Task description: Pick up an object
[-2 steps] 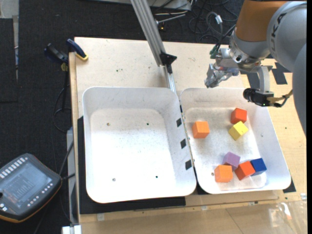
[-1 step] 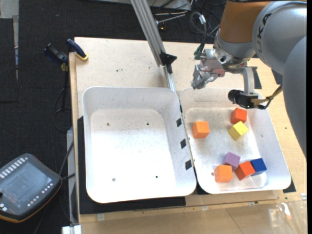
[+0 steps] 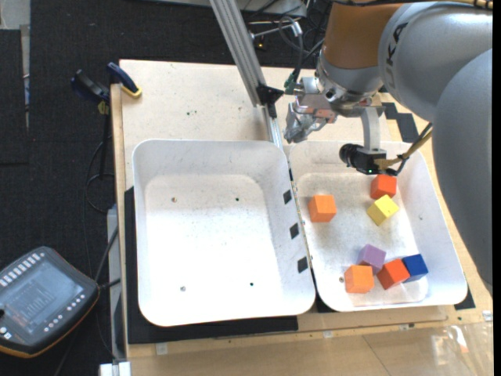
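Six small cubes lie in the right bin [image 3: 438,233]. An orange cube [image 3: 322,207] sits alone toward the bin's left side; a red-orange cube [image 3: 383,186] and a yellow cube [image 3: 383,209] sit close together farther right. At the near end, a purple cube [image 3: 373,256], another orange cube [image 3: 359,278], a red cube [image 3: 394,272] and a blue cube [image 3: 415,266] are bunched tightly, some touching.

The end effector [image 3: 301,128] hangs over the far edge of the bins, near the divide between them and well apart from every cube. Its tips are too small and dim to read, so I cannot tell whether it is open or closed; nothing appears to be held.

The cubes look light, stiff and matte, probably foam or painted wood, with flat parallel faces that should take a pinch well. The lone orange cube is likely the easiest target, gripped across two opposite side faces; the clustered ones leave little room to get in beside them.

The left bin [image 3: 211,225] is smooth white plastic, as is the right. Both rest on a pale, speckled tabletop [image 3: 188,92], with a blue-and-yellow clamp [image 3: 117,77] at its far left corner and a teach pendant [image 3: 39,300] lying off its near left.
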Robot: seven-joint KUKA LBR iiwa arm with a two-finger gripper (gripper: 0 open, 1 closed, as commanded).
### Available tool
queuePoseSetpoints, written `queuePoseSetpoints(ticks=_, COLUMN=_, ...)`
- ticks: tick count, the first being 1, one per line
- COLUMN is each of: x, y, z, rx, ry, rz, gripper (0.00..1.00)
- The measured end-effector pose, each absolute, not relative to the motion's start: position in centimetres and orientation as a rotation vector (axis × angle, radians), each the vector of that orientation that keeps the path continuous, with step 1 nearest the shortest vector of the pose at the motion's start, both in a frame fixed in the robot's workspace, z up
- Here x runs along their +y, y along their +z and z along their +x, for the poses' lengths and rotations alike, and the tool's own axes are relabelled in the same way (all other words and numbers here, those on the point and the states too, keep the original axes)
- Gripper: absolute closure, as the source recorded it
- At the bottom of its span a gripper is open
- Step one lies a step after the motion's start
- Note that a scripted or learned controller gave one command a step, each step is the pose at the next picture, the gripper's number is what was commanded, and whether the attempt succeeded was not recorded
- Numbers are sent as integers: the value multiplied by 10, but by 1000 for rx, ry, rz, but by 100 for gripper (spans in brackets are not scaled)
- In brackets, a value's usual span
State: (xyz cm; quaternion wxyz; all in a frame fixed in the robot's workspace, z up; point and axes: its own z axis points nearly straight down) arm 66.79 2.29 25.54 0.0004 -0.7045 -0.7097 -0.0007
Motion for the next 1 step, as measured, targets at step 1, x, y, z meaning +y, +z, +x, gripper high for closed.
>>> queuePoseSetpoints(ticks=1, x=85, y=247, z=669, rx=-2231, ry=-3, rz=-2211, gripper=100)
